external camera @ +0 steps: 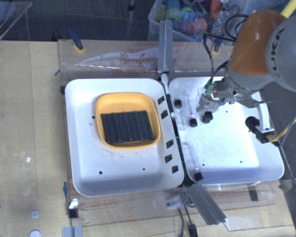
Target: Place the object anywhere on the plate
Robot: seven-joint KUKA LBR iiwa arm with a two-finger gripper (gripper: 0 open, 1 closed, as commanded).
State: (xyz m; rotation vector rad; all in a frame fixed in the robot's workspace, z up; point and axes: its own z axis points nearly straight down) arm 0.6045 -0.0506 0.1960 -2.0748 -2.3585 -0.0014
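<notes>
The dark ribbed slab point(127, 127) lies flat on the yellow plate point(126, 98), covering the plate's centre and running toward its 6 o'clock rim.

Handling, as I judge it:
- The slab looks stiff, thin and light, probably moulded plastic or rubber.
- The ribs should give grip, so it is unlikely to be slippery or fragile.
- Take hold across the short sides, or pinch one raised long edge. The flat top offers nothing to close on.

The plate sits in the left bin point(118, 174), toward 12 o'clock. My gripper point(205, 108) hangs over the right bin point(227, 152), at 3 o'clock from the plate and well apart from the slab. I cannot tell whether it is released or clenched. No object is visible in it.
</notes>
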